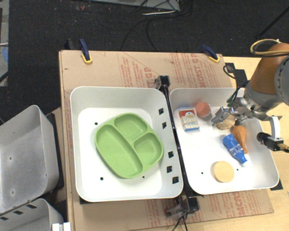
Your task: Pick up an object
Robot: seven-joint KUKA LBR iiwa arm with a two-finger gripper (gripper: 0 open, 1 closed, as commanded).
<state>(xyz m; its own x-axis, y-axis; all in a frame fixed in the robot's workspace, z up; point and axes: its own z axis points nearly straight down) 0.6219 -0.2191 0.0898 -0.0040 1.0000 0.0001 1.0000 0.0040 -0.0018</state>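
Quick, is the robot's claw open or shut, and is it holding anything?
Gripper: low in the right bin, at a small tan object. Whether it is open or shut, or holding anything, cannot be told.

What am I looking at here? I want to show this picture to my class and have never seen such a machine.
This is a single photo from a camera fixed above a workbench, looking down at a slant. The grey and orange shape at the right is a robot arm; a program steers it to pick things up. At its end sits the gripper, low over the right bin.

Two shallow white bins stand side by side. The left bin holds a green divided plate. In the right one lie a small white and red box, a reddish round object, a blue packet, an orange carrot-like toy, a tan disc and a beige lump by the gripper.

Whether anything is held, the photo does not show.
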